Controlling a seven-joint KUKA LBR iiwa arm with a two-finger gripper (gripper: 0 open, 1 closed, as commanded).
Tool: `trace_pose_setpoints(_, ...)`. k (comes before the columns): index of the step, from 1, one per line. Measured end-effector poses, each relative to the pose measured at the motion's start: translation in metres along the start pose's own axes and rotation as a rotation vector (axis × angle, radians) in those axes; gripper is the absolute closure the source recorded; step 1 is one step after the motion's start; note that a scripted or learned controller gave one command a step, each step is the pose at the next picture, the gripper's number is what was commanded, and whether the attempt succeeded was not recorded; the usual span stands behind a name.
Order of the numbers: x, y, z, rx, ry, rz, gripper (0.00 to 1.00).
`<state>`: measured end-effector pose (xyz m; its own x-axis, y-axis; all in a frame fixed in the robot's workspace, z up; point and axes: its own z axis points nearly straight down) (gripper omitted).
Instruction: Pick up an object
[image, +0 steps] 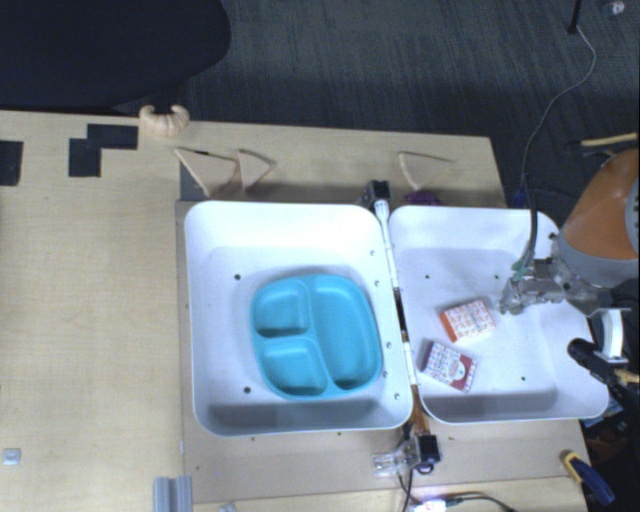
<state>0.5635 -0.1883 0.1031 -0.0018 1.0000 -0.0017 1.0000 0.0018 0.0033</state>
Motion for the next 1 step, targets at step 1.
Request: trace_pose_setpoints(1, 0.0009, 0.0003, 0.0001, 0.000, 0.001, -0.001, 0.00)
